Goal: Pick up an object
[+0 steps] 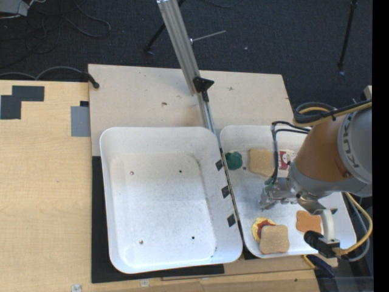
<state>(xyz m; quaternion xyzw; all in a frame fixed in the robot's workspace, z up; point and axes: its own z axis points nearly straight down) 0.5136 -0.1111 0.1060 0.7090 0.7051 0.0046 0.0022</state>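
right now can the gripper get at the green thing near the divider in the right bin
Probably yes. The green object lies alone on bare bin floor by the divider, with nothing on top of it. The gripper hangs over the same bin, with open floor between; the tan block sits beside it, apart.

Grey arm (340, 157) reaching in from the right, orange band above wrist, gripper (271, 198) pointing down
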